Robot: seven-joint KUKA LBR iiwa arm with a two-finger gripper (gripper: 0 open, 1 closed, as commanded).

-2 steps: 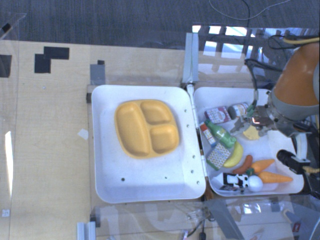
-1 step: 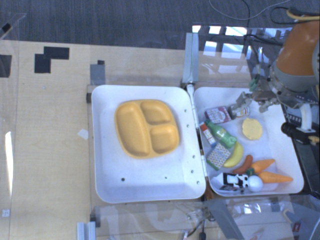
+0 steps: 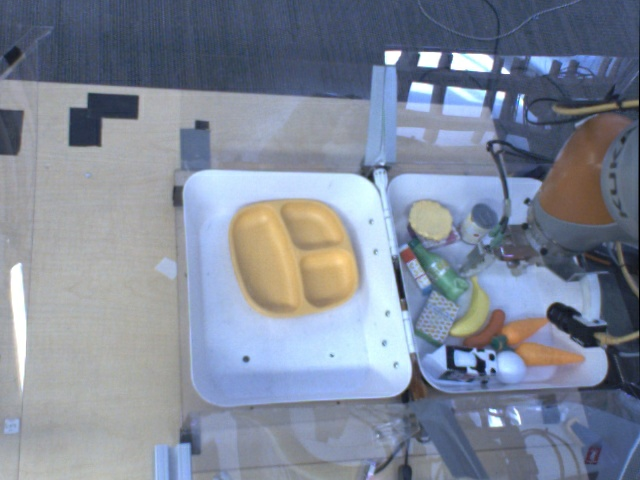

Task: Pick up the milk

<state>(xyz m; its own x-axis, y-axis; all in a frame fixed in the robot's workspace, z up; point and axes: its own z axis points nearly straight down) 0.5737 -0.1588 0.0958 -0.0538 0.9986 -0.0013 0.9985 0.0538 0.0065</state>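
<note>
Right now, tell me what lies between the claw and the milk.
The banana lies between the claw and the milk, which sits at the front edge of the right bin. A carrot lies just beside that line.

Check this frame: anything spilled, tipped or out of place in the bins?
Nothing spilled. The milk carton lies on its side at the right bin's near edge, beside a white egg; the other toy foods lie loosely heaped.

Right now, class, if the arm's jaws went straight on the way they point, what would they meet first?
Probably the green bottle, just beyond the jaws in the right bin, though depth is unclear.
</note>
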